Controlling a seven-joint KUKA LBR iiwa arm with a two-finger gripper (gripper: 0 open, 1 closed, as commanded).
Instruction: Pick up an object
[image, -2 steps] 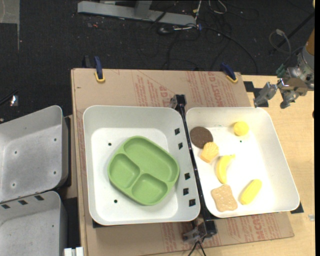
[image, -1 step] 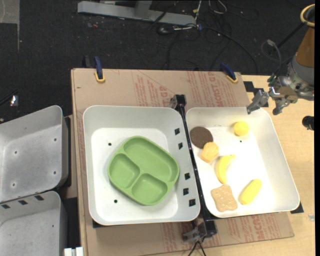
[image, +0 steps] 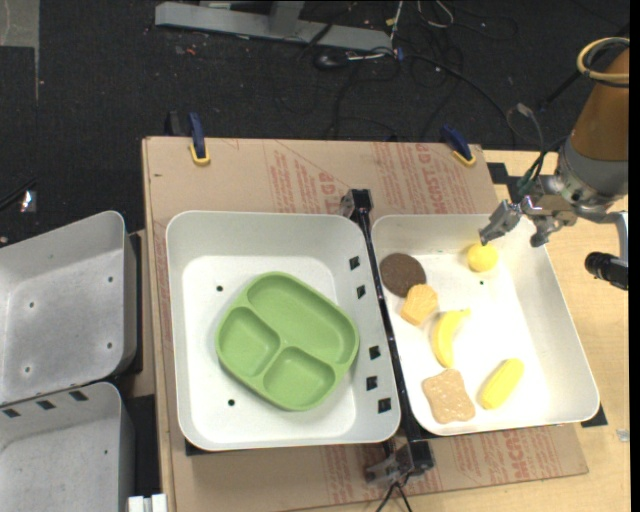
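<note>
- Now, far left: the green divided plate sits alone in the left bin, well apart from the action.
- Moving right, the right bin carries 6 pieces: a brown disc, an orange chunk, a banana, a toast slice and a long yellow piece.
- The likeliest target, I'd say, is the small yellow ball, near the bin's far rim.
- The claw hovers with fingers spread, gripping nothing; the ball lies just below-left of it, under the left fingertip.
</note>
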